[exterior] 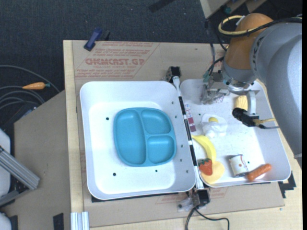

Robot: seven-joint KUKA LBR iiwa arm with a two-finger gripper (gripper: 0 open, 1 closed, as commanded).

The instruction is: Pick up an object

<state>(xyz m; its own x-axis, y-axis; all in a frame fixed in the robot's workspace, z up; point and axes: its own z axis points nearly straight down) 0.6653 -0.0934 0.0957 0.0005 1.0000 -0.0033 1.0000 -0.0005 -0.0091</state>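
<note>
The grey arm (276,51) reaches in from the right and covers the far right corner of the right bin (271,145). Its gripper (214,96) hangs low over that bin's far left part, close to the far wall. From this angle I cannot tell whether it is open or closed, and nothing can be seen in its grasp. Both bins rest on a tan printed board (120,61). The left bin (96,102) holds a blue divided plate (144,136) lying flat near its middle. Everything available to pick lies in the right bin. A banana (207,146) curves along the left wall. Its near end meets a yellow round piece (218,172) with a red strawberry (205,166) at its edge. An orange carrot (259,171) lies by the near wall, just beside a small silver can (237,164) on its side. A pale crumpled thing with a yellow spot (214,125) sits nearest the gripper, just toward the camera from it. A small yellow block (242,101) lies to the gripper's right, tight against the wrist. A blue scrap (93,39) lies at the board's far left corner. A small orange thing (34,86) lies on the dark floor, well apart from both bins.
</note>
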